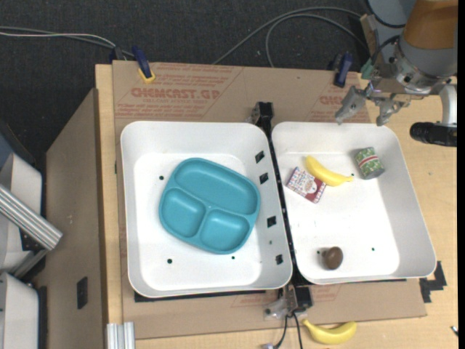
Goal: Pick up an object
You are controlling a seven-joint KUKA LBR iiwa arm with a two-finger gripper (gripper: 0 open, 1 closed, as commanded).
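My gripper [369,110] hangs above the far rim of the right bin [407,224], its two grey fingers spread open with nothing between them. In that bin lie a yellow banana [326,171], a small pink and white packet [306,184] touching the banana's left end, a green can [369,162] on its side near the right of the banana, and a brown rounded object [332,257] near the front. The gripper is behind and above the green can, apart from all of these.
The left bin [138,195] holds a teal divided plate [209,204]. A second banana [333,331] lies outside the bins at the front edge. Clamps [144,67] and cables sit along the cardboard base behind the bins. A black fixture [434,132] sticks in from the right.
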